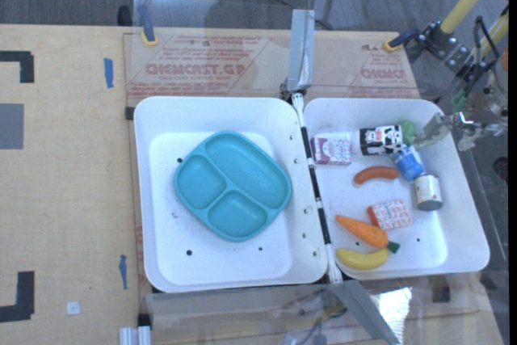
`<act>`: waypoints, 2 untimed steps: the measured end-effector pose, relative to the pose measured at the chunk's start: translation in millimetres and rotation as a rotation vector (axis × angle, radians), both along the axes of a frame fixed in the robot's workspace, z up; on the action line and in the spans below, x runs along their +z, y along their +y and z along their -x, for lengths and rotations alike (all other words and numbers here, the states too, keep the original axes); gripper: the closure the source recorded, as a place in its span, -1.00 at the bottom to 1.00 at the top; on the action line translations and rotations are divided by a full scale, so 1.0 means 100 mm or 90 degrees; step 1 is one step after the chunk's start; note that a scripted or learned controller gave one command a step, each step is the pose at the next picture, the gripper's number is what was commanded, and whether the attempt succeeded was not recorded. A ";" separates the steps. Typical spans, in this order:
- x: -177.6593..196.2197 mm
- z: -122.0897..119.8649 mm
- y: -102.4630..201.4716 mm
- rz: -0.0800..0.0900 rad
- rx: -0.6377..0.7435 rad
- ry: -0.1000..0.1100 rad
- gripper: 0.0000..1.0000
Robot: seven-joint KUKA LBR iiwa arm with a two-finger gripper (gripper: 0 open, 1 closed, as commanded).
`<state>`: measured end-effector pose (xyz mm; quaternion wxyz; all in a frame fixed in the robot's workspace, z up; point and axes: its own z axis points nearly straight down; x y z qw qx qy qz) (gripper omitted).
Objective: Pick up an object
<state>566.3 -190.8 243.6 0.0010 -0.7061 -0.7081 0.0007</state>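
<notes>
The pick has not begun in earnest: judging by how things lie, the arm is at the approach stage, with every candidate object lying loose in the right-hand shallow white bin (472,250). The two-finger gripper (432,133) reaches in over that bin's right rim near its far right corner, low and close to the items there; whether its jaws are open or closed cannot be told, and nothing is visibly between them. Just beside it lie a black-and-white cow-patterned small carton (380,139) and a blue-capped small bottle (409,163), with a silver cylindrical can (427,192) a little nearer along the right side. Toward the bin's middle sit a white-and-red small box (332,149), an orange-red toy sausage (376,174) and a red-and-white patterned small packet (391,214); at the near edge lie an orange toy carrot (363,230) and a yellow toy banana (363,258). The next move probably calls for settling on one item, likely the bottle or carton nearest the tool, lining up above it clear of its neighbours, then descending. The left-hand shallow white bin (153,125) holds a turquoise three-compartment plastic plate (233,186). On the table (65,174), a clear protective sheet (206,65) behind the bins bears mirrored red lettering, too faint to read with confidence; the box's print is too small to read.
</notes>
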 end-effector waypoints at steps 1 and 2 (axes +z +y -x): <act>-1.48 -0.44 0.04 0.001 0.157 -0.003 -1.00; -1.39 -0.44 0.02 0.001 0.155 -0.004 1.00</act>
